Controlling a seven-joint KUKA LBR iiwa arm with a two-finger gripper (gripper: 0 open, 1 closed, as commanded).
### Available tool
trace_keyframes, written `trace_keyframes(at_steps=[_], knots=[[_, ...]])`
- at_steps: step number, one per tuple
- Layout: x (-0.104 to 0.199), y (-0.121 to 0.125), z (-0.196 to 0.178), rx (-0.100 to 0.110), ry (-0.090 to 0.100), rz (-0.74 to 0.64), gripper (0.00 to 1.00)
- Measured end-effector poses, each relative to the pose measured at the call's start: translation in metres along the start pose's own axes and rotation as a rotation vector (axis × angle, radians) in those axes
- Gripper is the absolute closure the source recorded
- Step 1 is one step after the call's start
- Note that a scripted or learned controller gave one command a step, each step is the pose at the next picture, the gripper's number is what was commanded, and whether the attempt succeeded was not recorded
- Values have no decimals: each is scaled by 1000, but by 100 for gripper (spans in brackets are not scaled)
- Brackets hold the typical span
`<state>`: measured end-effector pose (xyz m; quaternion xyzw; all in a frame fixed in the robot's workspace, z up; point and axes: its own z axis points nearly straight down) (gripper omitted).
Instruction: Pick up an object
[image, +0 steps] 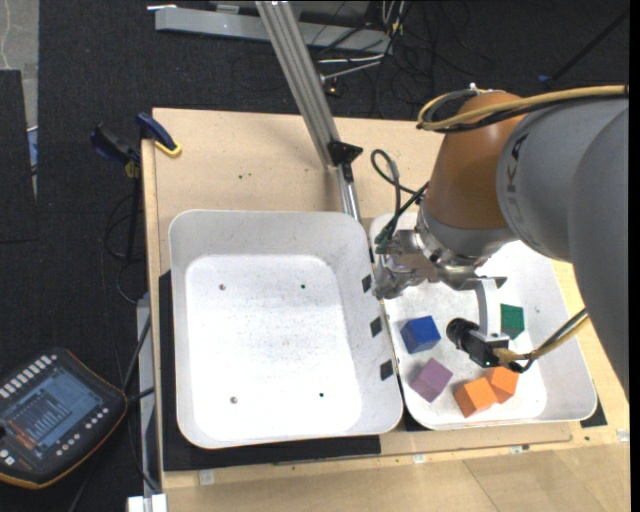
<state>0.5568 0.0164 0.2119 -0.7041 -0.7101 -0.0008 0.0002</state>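
1. Camera view, hidden or unclear parts. We are seeing the arm (540, 150) reaching in from the right, and its grey and orange wrist is covering the upper part of the right bin (560, 395). The gripper (395, 270) is hanging low over the left edge of that bin, close to the seam between the two bins. The wrist is masking most of it. We cannot tell how far it is open, and we are seeing nothing held in it. The green block (512, 319) is partly hidden behind robot hardware, so its full shape is hard to make out.

2. Camera view, containers. The left bin (185, 300) is lying just beside the right bin on the bench (250, 150). The right bin is holding the objects to pick:
- a blue cube (420, 333), just below the gripper and apart from it;
- a purple cube (432, 379), near the blue cube, toward the front rim;
- an orange block (473, 397), touching a second orange block (504, 383);
- the green block, toward the right side.

3. Camera view, surroundings. A teach pendant (45, 415) is lying off the bench at the lower left, cut off by the edge.
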Motion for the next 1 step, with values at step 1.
trace_keyframes(at_steps=[1], knots=[[40, 17, -9, -2, 0, 2, 100]])
